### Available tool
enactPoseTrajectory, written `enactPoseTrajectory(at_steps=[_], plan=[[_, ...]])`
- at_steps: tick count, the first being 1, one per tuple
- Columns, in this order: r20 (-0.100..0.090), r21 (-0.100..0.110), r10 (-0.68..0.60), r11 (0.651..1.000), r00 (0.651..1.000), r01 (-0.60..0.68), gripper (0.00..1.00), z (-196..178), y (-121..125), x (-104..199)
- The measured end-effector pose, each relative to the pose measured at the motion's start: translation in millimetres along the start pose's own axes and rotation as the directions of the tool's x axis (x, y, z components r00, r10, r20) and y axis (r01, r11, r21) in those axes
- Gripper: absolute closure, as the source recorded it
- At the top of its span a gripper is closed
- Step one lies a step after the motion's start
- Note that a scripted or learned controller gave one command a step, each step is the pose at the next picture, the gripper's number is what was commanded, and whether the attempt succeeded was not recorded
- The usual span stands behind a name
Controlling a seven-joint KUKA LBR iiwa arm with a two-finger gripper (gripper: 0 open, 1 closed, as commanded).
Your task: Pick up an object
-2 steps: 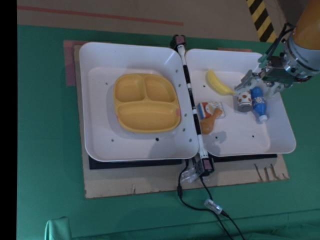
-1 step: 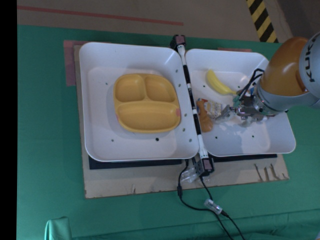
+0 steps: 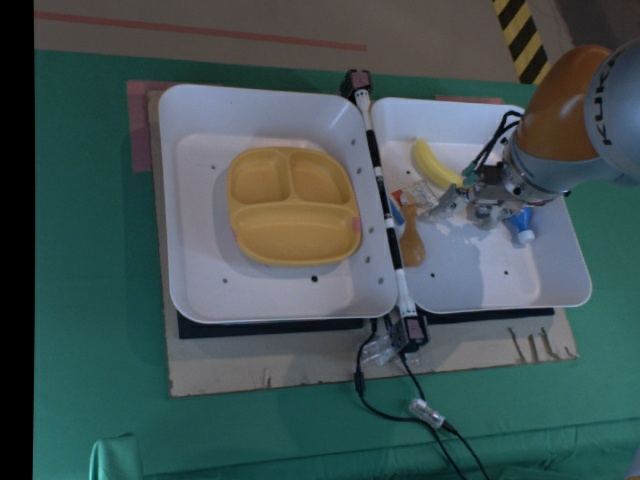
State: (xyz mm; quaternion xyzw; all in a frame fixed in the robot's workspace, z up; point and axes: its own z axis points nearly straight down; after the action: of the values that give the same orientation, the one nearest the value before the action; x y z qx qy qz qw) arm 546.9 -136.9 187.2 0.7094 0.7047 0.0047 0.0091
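From the overhead camera, we see the end effector low inside the right bin, near its far edge; we cannot tell how it stands. Just beside it lie a banana, a brown spoon and a blue-capped object. The left bin bears a yellow divided plate.

The only lettering that could be read stood on the arm: dark capitals on its grey casing just right of the orange band, running down at the picture's right edge, where "KU" showed plainly (the letters after it were cut off by the frame). A strip of yellow and black hazard stripes lay on the floor beyond the table, a marking without words. Nothing on the things in the bins was legible.
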Motion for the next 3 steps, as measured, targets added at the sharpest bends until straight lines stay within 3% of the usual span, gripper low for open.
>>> enactPoseTrajectory(at_steps=[3], plan=[[-0.006, 0.007, -0.003, 1.000, 1.000, 0.003, 0.00, 2.8, 113.4, -5.9]])
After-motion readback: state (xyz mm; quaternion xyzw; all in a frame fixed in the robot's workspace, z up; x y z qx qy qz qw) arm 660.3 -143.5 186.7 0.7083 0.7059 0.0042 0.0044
